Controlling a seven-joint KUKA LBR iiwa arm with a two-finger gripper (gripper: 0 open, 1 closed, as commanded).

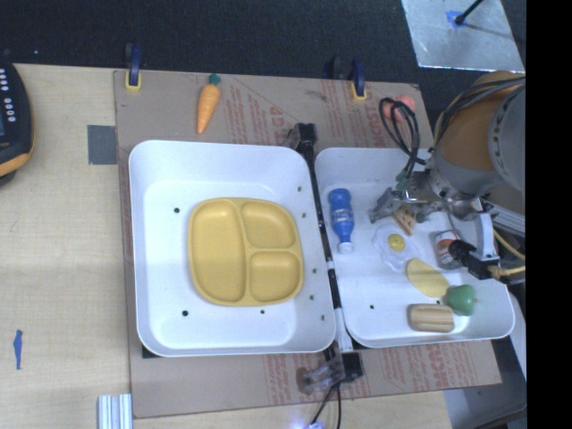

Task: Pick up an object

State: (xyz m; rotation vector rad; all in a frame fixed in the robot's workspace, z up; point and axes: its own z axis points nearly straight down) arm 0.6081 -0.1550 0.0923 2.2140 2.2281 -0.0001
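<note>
Tray (245,249) in left bin (152,239)

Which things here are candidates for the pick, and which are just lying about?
Job things, in the right bin: blue bottle, fried egg toy, yellow piece, green piece, tan block; the gripper hangs over this bin.

Lying about: yellow divided tray in the left bin, toy carrot outside on the board.
</note>
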